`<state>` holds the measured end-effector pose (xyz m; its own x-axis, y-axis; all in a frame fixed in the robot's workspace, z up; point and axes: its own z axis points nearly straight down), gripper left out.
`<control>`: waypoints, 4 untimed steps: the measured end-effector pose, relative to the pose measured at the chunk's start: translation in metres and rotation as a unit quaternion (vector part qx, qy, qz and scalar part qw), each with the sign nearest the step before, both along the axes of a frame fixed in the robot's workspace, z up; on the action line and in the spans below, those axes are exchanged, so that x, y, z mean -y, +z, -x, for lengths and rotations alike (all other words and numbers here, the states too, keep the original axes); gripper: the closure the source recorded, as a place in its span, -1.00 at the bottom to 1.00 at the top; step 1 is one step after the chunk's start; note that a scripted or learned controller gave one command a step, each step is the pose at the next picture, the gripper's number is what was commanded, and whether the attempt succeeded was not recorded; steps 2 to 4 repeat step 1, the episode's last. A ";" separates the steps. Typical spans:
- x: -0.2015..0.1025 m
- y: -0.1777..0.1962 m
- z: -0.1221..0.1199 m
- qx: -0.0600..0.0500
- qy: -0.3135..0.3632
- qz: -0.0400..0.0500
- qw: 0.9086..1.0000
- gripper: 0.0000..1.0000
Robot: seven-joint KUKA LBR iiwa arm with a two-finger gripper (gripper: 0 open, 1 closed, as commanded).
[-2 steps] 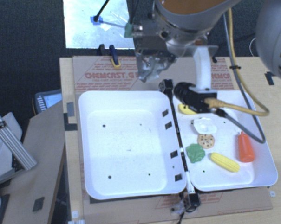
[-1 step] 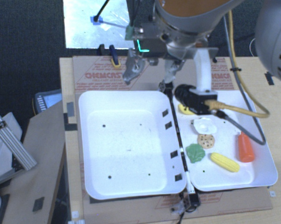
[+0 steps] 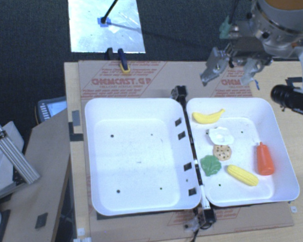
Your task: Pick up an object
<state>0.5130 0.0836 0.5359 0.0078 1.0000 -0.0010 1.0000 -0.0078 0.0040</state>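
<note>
The right bin holds several toy foods. A yellow banana lies near its far left corner. Below it sit a white fried egg, a speckled cookie and a green broccoli piece. A yellow corn cob lies toward the front, and an orange bottle rests at the right side. My gripper hangs high above the far edge of the right bin, open, with nothing between its two fingers.
The left bin stands beside the right one, joined by a black hinge strip. A cardboard sheet lies under both bins. A shiny metal plate is at the back left.
</note>
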 end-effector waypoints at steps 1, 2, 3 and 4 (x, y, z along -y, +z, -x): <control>-0.006 0.011 0.000 0.001 0.007 -0.001 1.000 1.00; -0.006 0.011 0.000 0.001 0.007 -0.001 1.000 1.00; -0.006 0.011 0.000 0.001 0.007 -0.001 1.000 1.00; -0.006 0.011 0.000 0.001 0.007 -0.001 1.000 1.00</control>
